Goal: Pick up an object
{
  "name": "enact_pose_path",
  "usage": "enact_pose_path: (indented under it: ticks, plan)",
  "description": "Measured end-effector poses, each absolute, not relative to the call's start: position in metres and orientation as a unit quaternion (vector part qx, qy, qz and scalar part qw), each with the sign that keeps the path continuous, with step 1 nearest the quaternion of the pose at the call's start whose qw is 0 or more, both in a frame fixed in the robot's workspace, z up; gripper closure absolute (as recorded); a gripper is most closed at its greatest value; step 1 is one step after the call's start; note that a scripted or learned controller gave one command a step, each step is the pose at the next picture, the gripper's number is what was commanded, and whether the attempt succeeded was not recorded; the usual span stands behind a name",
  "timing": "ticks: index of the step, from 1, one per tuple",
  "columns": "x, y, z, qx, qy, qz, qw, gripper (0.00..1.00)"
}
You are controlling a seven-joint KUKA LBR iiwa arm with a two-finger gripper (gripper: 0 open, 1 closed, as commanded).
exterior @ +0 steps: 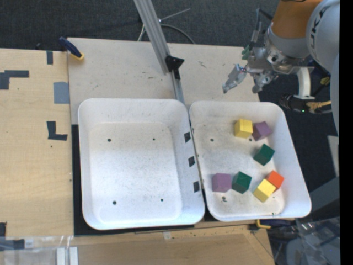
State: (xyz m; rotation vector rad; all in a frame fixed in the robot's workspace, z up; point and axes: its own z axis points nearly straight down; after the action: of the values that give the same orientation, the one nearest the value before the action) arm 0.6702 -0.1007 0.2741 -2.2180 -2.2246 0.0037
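Gripper (246, 81) hangs in the air beyond the far rim of the right bin (292, 148), carried by the grey arm (309, 21) with its orange band, which comes in from the right. Two fingers splay outward with a clear gap between them, so it looks open, and nothing sits between them.

All the candidates lie in the right bin. Toward the far side, a yellow cube (242, 128) touches a purple cube (261, 130) on its right. A dark green cube (264, 154) sits alone, a little nearer and to the right. Along the near side, a second purple cube (222, 181) stands just beside a second green cube (241, 181), and further right an orange cube (274, 178) presses against a second yellow cube (265, 190). The left bin (88, 148) holds no blocks.

From here, the main risk I see is crowding. Most blocks sit in touching pairs, so a descent onto one of them may land a finger on top of the neighbour rather than beside it, or clamp two and drop both. The lone dark green cube looks the safest target, though it lies rotated relative to the bin walls, and fingers closing across its corners could squeeze it out sideways. The far pair lies closest to the gripper, but also near the bin's raised far rim, which a finger might clip on a slanted approach. Any block nudged against a wall becomes harder to straddle.
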Motion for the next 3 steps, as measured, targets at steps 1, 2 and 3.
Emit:
enact_pose_path:
  ticks: [1, 2, 3]
  plan:
    - [0.604, -0.128, 0.203, -0.708, -0.706, 0.0044, 0.004, 0.00]
    - [0.659, -0.124, 0.118, -0.706, -0.708, 0.0004, 0.000, 0.00]
    - [0.658, -0.205, 0.109, -0.708, -0.706, 0.0010, -0.002, 0.00]
